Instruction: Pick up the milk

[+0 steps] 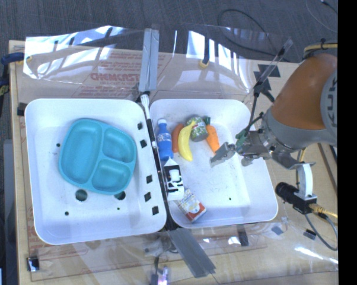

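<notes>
Two bins sit side by side on the surface [60, 260]. A divided plate [98, 156] lies in the left bin [39, 218]. In the right bin [249, 200], a bottle [164, 140] lies along the left wall, a banana [185, 141] and carrot [212, 138] to its right, the milk [191, 206] nearer the front.

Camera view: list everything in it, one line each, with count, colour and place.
Bins: two, white, side by side on the bench.
Divided plate: one, light blue, left bin.
Bottle: one, blue with white cap, right bin's left edge.
Banana: one, yellow, right bin.
Carrots: two, orange, flanking the banana.
Leafy vegetable: one, green, between the carrots.
Black-and-white carton: one, below the bottle.
Small carton: one, white and red, right bin's near edge.
Gripper: one, grey, over the right bin.
</notes>
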Available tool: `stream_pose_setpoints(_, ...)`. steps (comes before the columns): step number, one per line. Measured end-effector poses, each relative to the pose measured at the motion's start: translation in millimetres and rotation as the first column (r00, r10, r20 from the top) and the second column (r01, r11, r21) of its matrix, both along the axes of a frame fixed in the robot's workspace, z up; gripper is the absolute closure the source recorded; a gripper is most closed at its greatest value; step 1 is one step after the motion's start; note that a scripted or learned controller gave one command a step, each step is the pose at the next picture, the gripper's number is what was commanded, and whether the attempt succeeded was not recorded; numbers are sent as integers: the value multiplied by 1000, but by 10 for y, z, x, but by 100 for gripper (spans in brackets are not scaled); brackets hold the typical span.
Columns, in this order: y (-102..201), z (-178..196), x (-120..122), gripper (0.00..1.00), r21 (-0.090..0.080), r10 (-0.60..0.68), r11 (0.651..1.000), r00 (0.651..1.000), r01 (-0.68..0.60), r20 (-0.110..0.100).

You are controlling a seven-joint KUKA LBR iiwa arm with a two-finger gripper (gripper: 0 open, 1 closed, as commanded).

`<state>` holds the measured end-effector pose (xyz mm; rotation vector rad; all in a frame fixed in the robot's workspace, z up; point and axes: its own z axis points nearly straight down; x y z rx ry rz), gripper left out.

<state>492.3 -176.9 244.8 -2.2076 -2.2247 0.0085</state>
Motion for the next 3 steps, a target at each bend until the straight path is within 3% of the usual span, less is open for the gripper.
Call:
stream_pose_setpoints(1,664,-1355,-149,0,-3,-46,999,999,46,5)
stream_pose_setpoints(2,680,-1295,-145,100,-2,-37,999,999,37,-2)
stream_pose_setpoints(3,1214,-542,-142,100,-10,169,986,986,-169,11)
